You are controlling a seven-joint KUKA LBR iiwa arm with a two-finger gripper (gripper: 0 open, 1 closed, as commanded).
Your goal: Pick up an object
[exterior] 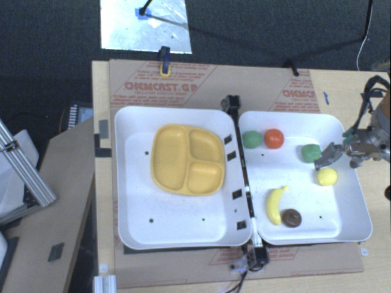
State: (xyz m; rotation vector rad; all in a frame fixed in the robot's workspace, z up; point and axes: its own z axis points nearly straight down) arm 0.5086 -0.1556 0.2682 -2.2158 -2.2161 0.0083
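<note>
While six small things lay in the right bin [357, 209], none sat between the pincer's fingers. They counted one yellow ball [327, 176], two green pieces, one near the pincer [310, 152] and one at the bin's eleven o'clock [251, 139], one orange-red ball [274, 138] just beside that second green piece, one banana [275, 205] and one brown round piece [291, 218] touching the banana at six o'clock. At the bin's three o'clock edge hung the pincer [330, 155]; whether it stood wide or narrow I could not tell. One yellow divided tray [186, 159] lay in the left bin [131, 224]. Both bins rested on a cardboard-covered tabletop [201, 84], dark floor beyond it at twelve o'clock. Most of the arm was cut off at three o'clock.
</note>
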